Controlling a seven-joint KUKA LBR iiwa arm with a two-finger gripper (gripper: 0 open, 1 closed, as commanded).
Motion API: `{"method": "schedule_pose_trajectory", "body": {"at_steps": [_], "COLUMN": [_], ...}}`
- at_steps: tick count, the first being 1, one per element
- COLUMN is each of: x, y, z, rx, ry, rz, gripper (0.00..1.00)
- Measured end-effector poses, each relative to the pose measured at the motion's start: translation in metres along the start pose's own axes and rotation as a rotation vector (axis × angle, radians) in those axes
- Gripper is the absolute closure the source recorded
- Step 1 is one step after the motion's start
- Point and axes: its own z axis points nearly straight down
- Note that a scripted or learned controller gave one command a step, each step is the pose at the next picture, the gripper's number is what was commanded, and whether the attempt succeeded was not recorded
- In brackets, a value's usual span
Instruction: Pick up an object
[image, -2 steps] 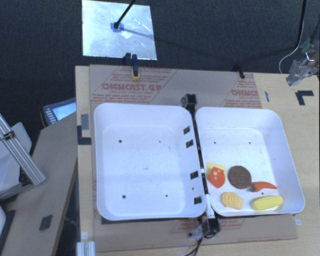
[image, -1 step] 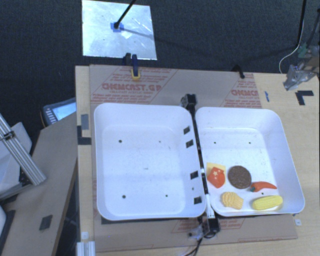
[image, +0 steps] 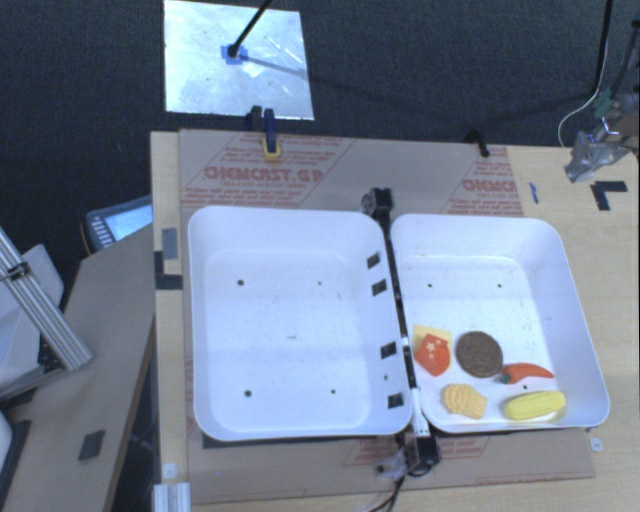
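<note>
Objects: round brown disc (image: 479, 353), red-and-yellow wedge (image: 432, 350), red chili pepper (image: 525, 373), yellow corn cob (image: 534, 404), yellow ridged piece (image: 464, 401), clustered in near part of right white plastic bin (image: 560, 270) | left white plastic bin (image: 215, 250) beside, touching | claw (image: 590, 160) far right above desk (image: 100, 330), well apart from objects, grip state: cannot tell

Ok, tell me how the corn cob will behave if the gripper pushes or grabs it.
The corn cob looks rounded and elongated, so a sideways push would probably roll it. It lies close to the right bin's front wall, which may stop the roll but crowd the fingers. It looks like a small toy, so likely light and stiff; its bumpy surface may help grip.
</note>
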Motion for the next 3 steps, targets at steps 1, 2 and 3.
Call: {"method": "schedule_pose_trajectory", "body": {"at_steps": [1, 2, 3], "x": [0.0, 0.0, 0.0], "y": [0.0, -0.019, 0.001], "z": [0.012, 0.003, 0.016], "rx": [0.0, 0.0, -0.001], "ry": [0.0, 0.001, -0.001], "rz": [0.001, 0.004, 0.0], "gripper": [1.0, 1.0, 1.0]}}
